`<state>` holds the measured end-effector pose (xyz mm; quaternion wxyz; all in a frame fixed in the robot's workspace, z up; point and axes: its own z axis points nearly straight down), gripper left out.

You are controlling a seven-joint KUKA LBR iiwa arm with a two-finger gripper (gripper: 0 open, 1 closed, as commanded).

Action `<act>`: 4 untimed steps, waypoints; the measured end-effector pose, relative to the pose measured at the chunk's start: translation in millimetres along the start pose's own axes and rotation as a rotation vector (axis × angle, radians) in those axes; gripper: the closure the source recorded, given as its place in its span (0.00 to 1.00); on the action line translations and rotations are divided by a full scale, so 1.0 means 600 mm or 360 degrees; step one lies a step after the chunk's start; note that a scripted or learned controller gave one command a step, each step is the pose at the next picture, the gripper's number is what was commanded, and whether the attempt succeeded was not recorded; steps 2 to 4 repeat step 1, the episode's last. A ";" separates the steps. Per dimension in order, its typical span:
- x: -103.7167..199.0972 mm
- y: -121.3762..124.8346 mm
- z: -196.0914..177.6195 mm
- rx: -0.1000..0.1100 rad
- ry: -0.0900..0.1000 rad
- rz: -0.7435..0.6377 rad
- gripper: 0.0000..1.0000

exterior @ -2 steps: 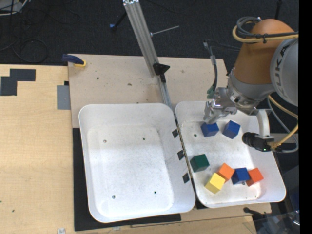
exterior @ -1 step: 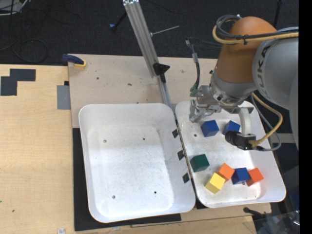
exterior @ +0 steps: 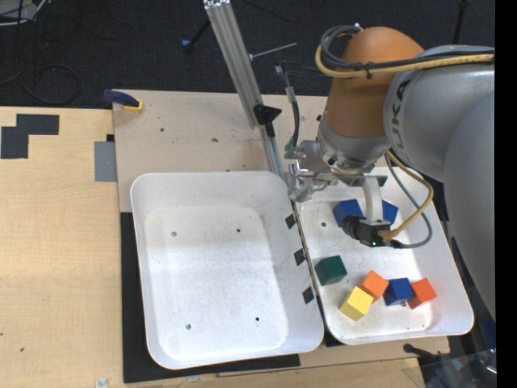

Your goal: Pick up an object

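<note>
My gripper (exterior: 307,183) hangs under the orange wrist band at the far left corner of the right bin (exterior: 452,318), close to the divider between the bins. A blue block (exterior: 348,211) lies just to its right, and a second blue block (exterior: 390,212) shows beyond that, partly hidden by the arm. Nearer the front of the bin lie a green block (exterior: 330,270), an orange block (exterior: 374,284), a yellow block (exterior: 356,303), a dark blue block (exterior: 398,291) and a red block (exterior: 422,292). I see nothing held in the gripper.
The left bin (exterior: 153,208) sits beside the right one, and black clips (exterior: 300,257) run along the shared edge. A slanted aluminium bar (exterior: 241,71) rises behind the bins, close to the gripper. A wooden bench (exterior: 48,241) lies to the left.
</note>
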<state>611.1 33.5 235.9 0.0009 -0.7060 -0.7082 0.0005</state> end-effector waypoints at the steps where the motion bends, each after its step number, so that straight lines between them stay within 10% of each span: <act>1: 0.077 0.031 -0.011 -0.0002 0.0001 -0.0001 1.00; 4: 0.077 0.031 -0.011 -0.0002 0.0001 -0.0001 1.00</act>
